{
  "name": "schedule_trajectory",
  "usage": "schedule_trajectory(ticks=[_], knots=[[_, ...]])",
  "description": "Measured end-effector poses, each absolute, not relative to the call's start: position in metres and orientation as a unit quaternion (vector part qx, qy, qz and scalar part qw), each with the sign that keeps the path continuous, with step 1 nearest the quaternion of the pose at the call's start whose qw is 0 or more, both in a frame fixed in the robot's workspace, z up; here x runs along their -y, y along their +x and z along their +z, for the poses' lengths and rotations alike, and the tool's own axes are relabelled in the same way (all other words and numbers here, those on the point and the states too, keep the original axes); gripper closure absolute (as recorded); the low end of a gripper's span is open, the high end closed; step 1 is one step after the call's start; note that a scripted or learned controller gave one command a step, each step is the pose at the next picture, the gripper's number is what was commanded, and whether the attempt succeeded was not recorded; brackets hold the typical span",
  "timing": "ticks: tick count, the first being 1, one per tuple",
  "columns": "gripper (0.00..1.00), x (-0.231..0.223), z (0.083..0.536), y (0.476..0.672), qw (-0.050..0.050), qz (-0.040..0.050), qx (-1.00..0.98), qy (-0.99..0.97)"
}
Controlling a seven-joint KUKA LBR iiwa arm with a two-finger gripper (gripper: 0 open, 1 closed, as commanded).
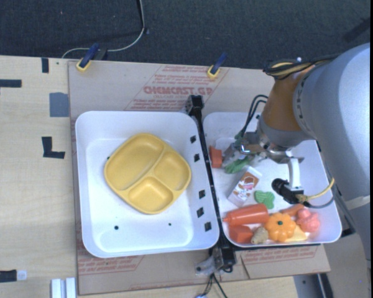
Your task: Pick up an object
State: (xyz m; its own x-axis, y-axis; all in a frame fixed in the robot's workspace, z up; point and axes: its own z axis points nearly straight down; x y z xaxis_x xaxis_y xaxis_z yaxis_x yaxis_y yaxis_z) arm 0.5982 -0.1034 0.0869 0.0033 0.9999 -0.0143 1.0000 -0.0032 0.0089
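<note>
— Where is your tool sitting right now?

— My tool (239, 149) is reaching down into the right bin (332, 219), toward its far left part, close to the divider between the two bins. My arm (336, 104) is coming in from the right and covering much of that bin's far side.

— Is it open or closed?

— I cannot tell; the fingertips are blurring together with what is lying under them.

— What is lying by it?

— A green leafy piece (237, 164) is lying directly at the tool's tip, seemingly touching it, though I cannot tell whether it is sitting between the fingers. A small orange piece (216, 158) is lying just to the left of that, against the bin's left wall. A little white carton (244, 187) is lying just nearer than the tool, tilted.

— And the rest?

— Another green piece (264, 198) is lying right of the carton. Along the near edge, well apart from my tool, a carrot (245, 215), a small pumpkin (281, 226) and a pink item (308, 220) are crowding together. In the left bin (87, 166) a yellow divided plate (148, 172) is resting on the bin floor. Both bins are sitting on a cardboard sheet (168, 89) on the surface (25, 185).
</note>
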Motion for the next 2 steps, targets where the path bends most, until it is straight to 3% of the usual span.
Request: schedule_trajectory(ticks=[1, 2], knots=[[0.00, 0.109, 0.086, 0.553, 0.003, -0.0006, -0.706, 0.708], [1.00, 0.106, 0.097, 0.555, 0.002, 0.0014, -0.707, 0.707]])
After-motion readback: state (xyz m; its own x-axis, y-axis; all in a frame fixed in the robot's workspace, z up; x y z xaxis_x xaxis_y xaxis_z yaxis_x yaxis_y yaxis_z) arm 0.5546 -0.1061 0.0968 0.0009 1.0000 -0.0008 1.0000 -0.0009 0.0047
